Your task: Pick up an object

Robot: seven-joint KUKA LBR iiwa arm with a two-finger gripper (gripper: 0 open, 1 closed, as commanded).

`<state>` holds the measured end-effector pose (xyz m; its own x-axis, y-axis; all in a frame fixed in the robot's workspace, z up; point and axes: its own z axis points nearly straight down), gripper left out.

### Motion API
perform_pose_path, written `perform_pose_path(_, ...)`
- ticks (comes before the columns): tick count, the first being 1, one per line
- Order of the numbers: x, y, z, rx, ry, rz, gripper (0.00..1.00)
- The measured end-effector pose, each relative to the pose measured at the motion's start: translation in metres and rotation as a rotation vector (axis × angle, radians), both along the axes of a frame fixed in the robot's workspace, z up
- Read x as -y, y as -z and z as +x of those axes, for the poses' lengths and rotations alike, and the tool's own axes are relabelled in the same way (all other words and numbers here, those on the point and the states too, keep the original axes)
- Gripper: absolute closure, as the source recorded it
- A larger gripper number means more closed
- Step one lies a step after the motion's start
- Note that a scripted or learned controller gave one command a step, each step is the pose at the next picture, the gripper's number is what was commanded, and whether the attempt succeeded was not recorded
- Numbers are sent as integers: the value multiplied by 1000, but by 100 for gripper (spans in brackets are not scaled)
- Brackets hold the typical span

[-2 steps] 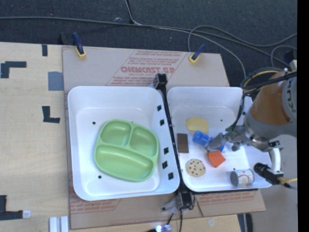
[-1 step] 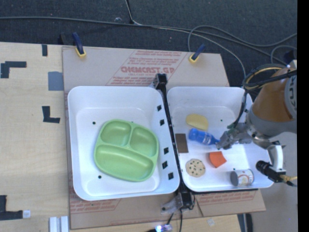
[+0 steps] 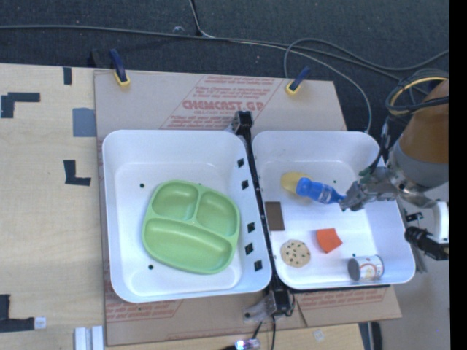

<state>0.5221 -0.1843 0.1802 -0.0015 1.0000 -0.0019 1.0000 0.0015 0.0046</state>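
camera view: one angle, looking down on two white bins sitting side by side on the tabletop [image 3: 44,195].
left bin [image 3: 120,159]: holds a green divided plate [image 3: 192,227], lying flat roughly in the middle.
right bin [image 3: 321,143]: this is where the pickable stuff is. Blue and yellow bottle [image 3: 310,188] on its side, orange block [image 3: 328,240], a cookie [image 3: 295,253], a small can [image 3: 365,268] on its side near the front right corner, and a brown flat piece [image 3: 274,216] by the divider.
gripper [image 3: 353,197]: reaching in from the right, down low right at the blue end of the bottle.
jaws: honestly can't tell if they're wide or closed, too small and dark at this angle.
my guess: it's going for the bottle, since that's the thing the tip is lined up with. Whether it's actually touching or just beside it, can't say.
risk: the bottle lies on its side, so it could roll away if nudged.
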Motion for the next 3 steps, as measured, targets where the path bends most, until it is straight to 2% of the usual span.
perform_pose_path(2, -4, -86, -6, -1, 0, 0, 100)
perform_pose_path(3, -49, -82, 9, -5, -4, 2, 100)
